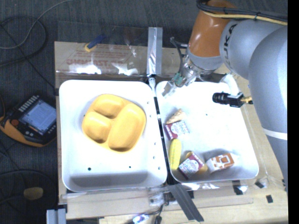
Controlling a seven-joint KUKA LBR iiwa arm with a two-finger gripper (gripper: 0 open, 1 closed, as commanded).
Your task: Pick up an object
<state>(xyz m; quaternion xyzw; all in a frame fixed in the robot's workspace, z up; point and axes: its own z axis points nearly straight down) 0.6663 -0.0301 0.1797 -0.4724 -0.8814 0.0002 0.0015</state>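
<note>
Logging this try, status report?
Gripper over right bin's top-left corner, nothing between fingers. Corn cob, small cartons lower in bin, untouched. Yellow bread loaf in left bin.

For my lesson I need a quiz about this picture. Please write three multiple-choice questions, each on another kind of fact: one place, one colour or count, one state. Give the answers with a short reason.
1. Where does the big yellow object lie?
A. in the left bin
B. in the right bin
C. on the floor

2. What colour is the small banana-shaped thing in the right bin?
A. blue
B. yellow
C. black

3. Where is the pincer now?
A. deep among the items
B. over the left bin's middle
C. at the right bin's far left corner

Answers: 1 A, it rests on the left bin's floor. 2 B, it shows yellow beside the small packets. 3 C, it hangs at that corner, apart from the items.
</note>
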